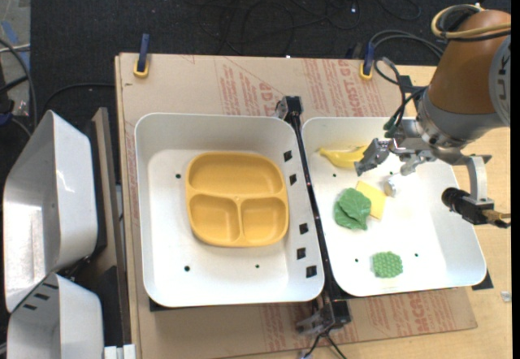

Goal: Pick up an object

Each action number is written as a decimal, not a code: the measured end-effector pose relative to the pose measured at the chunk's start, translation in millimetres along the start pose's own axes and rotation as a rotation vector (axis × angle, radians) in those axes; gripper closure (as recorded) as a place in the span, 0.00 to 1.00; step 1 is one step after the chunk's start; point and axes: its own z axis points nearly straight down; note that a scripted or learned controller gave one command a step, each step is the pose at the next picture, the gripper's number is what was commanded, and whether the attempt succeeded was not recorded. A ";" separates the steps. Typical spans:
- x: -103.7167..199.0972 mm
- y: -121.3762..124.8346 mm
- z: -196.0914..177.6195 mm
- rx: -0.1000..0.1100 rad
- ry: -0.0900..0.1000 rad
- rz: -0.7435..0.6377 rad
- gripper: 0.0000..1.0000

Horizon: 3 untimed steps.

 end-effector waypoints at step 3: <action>-0.9 -13.6 122.6 0.000 0.000 0.003 0.00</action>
